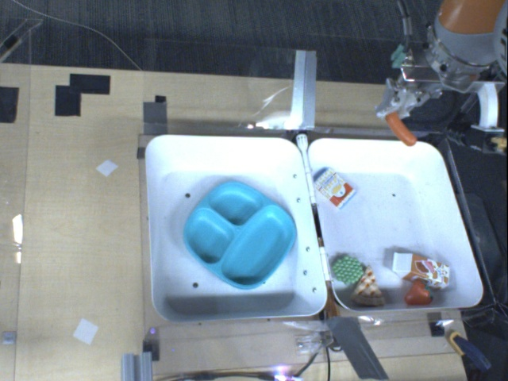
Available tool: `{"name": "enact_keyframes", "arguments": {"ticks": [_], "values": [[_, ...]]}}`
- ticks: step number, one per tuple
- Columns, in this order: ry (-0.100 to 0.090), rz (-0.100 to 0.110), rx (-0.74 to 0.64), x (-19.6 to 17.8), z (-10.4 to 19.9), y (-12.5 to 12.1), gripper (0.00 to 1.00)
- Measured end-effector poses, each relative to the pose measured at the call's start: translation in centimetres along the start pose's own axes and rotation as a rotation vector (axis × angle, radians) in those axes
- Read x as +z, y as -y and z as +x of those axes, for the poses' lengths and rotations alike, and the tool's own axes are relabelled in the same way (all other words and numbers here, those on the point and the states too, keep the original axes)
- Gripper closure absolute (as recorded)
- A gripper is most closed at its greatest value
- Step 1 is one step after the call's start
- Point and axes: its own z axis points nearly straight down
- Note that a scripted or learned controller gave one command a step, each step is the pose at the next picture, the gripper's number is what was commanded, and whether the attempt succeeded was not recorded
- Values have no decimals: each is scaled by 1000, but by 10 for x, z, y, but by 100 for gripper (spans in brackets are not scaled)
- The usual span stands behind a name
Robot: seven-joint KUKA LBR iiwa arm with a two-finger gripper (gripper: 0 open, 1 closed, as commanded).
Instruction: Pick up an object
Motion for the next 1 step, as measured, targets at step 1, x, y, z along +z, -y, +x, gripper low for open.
{"name": "enact_keyframes", "arguments": {"ticks": [1], "values": [[-2, 5, -17, 76, 34, 51, 100]]}}
